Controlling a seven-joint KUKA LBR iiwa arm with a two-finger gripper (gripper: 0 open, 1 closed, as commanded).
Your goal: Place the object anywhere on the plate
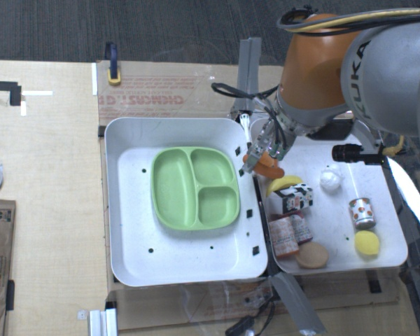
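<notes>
jaws (pixel 260 154) closed on orange object (pixel 264 164), beside green plate (pixel 195 187)

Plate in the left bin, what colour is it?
Light green, seen best in the camera view.

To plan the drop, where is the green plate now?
The green plate lies in the left bin, nearer its right wall, left of the hand.

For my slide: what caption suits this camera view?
Tool over an orange object beside the green plate.
</notes>
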